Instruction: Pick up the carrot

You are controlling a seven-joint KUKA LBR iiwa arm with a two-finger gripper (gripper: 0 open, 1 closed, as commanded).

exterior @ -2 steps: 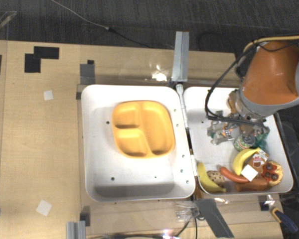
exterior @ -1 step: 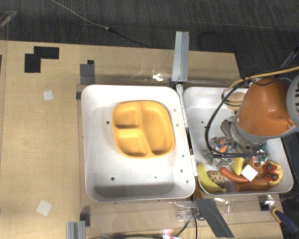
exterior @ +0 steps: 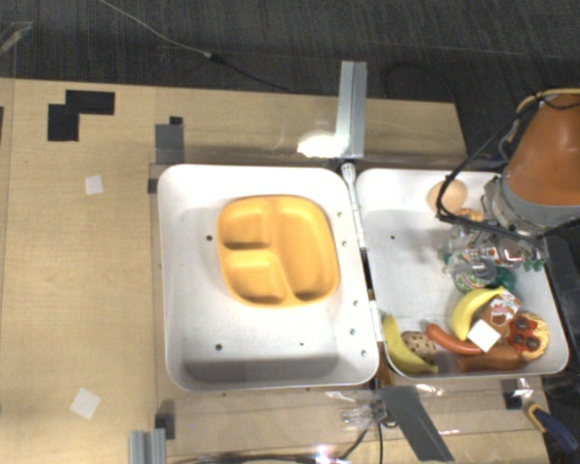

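The arm's two-finger claw (exterior: 485, 257) hangs over the middle of the right shallow white bin (exterior: 398, 222); whether it is open or closed cannot be told. The slim orange-red carrot (exterior: 451, 341) lies below it near the bin's front wall, apart from the claw, between two yellow bananas (exterior: 472, 309). A small white card (exterior: 484, 335) hides its right end.
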